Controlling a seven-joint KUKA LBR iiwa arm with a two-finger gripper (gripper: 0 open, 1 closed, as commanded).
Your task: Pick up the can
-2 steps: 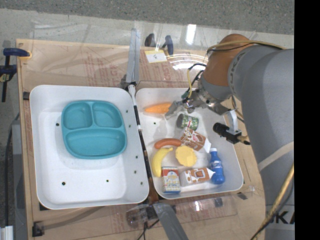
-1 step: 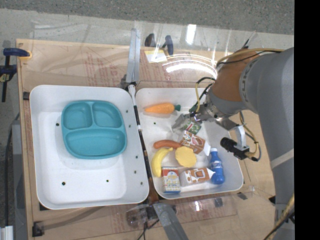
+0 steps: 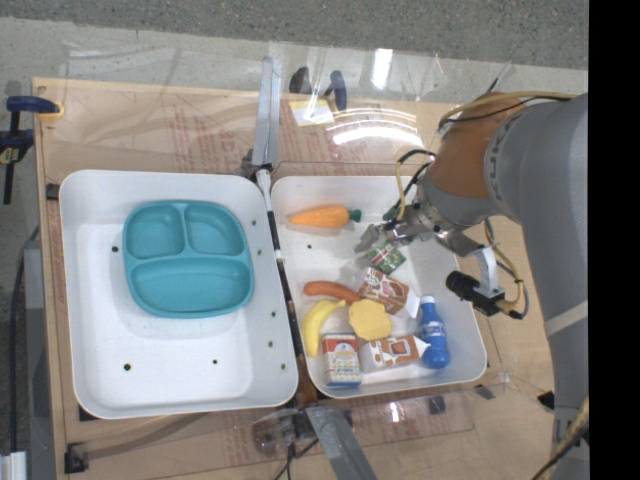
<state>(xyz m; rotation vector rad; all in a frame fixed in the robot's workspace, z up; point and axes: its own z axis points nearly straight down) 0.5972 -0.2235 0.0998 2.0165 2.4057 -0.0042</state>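
On the left of the table point(image 3: 150, 118) sits the left white bin point(image 3: 80, 298), and in it lies a teal divided plate point(image 3: 187, 258) with nothing to do with the job. Right of the seam comes the right white bin point(image 3: 470, 353), crowded with play food: an orange carrot point(image 3: 318, 217) near the top, a sausage point(image 3: 330, 290) below it, a banana point(image 3: 316, 324) and a yellow round piece point(image 3: 368, 319) beside that, a small red-and-white carton point(image 3: 341, 358) at the front edge, a flat brown packet point(image 3: 398, 349) next to it and a blue bottle point(image 3: 431, 334) at the far right of the heap.

The can point(image 3: 388, 259), small with a green label, lies in the upper middle of this bin, just above a brown-red packet point(image 3: 385, 289) and touching or nearly touching it. The claw point(image 3: 385, 233) is low over the can's upper end, at the end of the grey arm point(image 3: 520, 168) with its orange band. Whether it is spread or closed, and whether it has the can at all, I cannot tell; the metal parts blur together there.

I judge this the reach-and-grasp step. Next it needs a firm closure on the can alone, clear of the packet, then a straight lift
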